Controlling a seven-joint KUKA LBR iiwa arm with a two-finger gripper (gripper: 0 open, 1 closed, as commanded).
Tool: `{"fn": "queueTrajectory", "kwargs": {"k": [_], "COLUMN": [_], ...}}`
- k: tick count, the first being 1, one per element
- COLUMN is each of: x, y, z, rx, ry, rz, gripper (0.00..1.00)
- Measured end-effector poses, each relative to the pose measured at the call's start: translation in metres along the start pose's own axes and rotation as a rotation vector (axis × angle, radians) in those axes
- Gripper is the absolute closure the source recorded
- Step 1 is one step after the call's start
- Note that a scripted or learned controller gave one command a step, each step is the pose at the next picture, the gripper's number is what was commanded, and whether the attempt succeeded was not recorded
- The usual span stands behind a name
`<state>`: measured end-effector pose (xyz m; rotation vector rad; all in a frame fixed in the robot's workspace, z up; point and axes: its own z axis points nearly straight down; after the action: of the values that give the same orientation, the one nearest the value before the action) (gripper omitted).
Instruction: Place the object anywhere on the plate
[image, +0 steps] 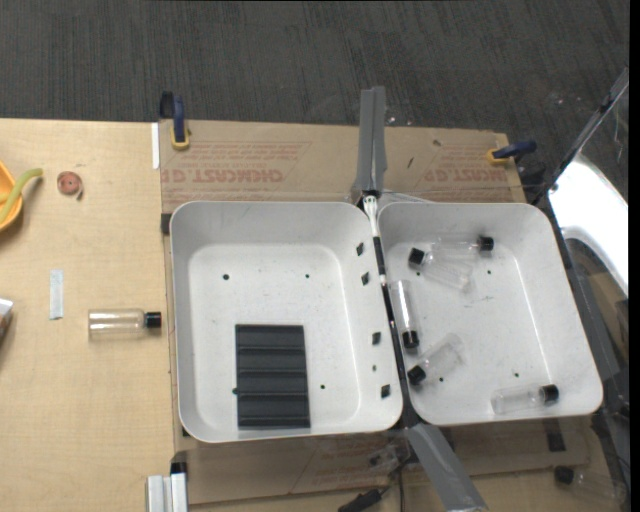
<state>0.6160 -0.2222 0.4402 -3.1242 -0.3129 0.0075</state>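
Camera view: the pick looks not yet begun, as the clear bottles (432, 362) lie loose in the right bin (560, 300) and the dark ribbed plate (270, 377) in the left bin (200, 300) is bare. Next, one bottle must be grasped and carried over the divider. I cannot tell whether the tool is open or closed, nor how it stands to the bottles.

Two white bins: left bin (200, 300) and right bin (560, 300), each with small black dots on the floor. Inside the left bin, toward its near edge, a black ribbed plate (271, 377). In the right bin, clear bottles with black caps, e.g. one (455, 255) toward the far wall and one (524, 399) at the near corner. Beneath both bins, brown cardboard (260, 170) with red lettering. Left of the left bin, a pale wooden bench (80, 400) bearing another clear, black-capped bottle (122, 321).
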Motion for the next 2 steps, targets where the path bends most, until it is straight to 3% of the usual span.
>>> {"fn": "queueTrajectory", "kwargs": {"k": [1,2], "x": [0.044,0.022], "y": [-0.030,0.005], "z": [0.001,0.001], "rx": [-0.001,0.000], "ry": [0.000,-0.001], "rz": [-0.001,-0.001], "gripper": [0.00,0.00]}}
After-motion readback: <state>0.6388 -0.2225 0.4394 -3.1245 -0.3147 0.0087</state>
